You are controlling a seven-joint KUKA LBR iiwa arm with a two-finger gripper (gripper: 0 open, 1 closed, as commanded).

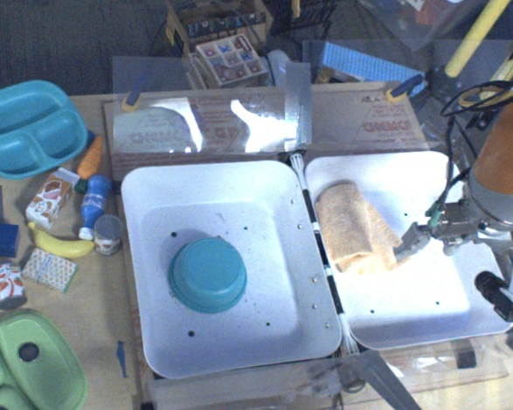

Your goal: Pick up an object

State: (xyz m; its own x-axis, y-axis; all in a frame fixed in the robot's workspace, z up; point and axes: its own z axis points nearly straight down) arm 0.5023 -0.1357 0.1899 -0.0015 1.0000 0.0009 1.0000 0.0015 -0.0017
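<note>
Tan rolled cloth [353, 225], the likeliest object to pick, lies in the right bin [439, 314], touching or just beside the end effector [411, 241] on its far side. Whether the end effector is spread or pressed together cannot be told. Risk: soft cloth may slump or slip free, or a tip may only graze its edge. The teal bowl [208, 274] sits well beyond, in the left bin [143, 216]. No writing is legible.
</note>
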